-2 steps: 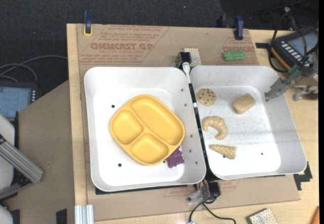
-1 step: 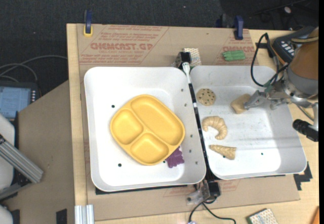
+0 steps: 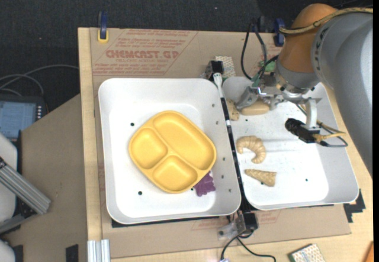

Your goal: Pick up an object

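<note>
Your gripper sits at the right bin's top-left corner; can't tell its opening or hold. Croissant and wedge lie by that bin's left edge. Yellow tray fills left bin.

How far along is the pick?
Done: the gripper is over the right bin's far end. In hand: nothing visibly lifted; whether it holds anything cannot be told. Left: the croissant and wedge-shaped piece lie on the bin floor; the yellow tray sits in the left bin.
</note>
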Robot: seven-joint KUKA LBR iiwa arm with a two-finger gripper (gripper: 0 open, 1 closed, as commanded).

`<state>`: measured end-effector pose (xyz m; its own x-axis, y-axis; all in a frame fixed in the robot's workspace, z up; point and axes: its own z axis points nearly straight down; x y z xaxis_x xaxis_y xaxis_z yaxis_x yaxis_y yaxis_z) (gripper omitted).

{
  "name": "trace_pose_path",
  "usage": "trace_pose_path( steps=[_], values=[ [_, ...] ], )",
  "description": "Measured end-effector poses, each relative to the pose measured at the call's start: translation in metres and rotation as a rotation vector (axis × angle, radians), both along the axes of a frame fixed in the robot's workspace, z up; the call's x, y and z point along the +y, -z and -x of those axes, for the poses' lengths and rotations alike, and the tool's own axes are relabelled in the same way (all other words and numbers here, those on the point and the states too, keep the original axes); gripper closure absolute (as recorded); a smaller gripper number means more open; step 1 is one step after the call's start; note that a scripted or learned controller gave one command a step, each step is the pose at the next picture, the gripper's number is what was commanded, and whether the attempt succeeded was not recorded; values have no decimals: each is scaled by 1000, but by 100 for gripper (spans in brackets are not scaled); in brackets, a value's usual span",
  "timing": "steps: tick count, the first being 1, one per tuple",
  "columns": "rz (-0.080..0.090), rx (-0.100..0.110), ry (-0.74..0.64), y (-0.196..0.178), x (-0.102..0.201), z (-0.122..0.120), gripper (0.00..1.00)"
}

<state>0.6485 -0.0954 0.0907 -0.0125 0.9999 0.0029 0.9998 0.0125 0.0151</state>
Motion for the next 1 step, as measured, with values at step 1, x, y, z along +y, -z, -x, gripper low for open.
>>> trace_pose_path(
  steps=[1],
  values=[
    [4,11,11,-5,-8,6,100]
  ],
)
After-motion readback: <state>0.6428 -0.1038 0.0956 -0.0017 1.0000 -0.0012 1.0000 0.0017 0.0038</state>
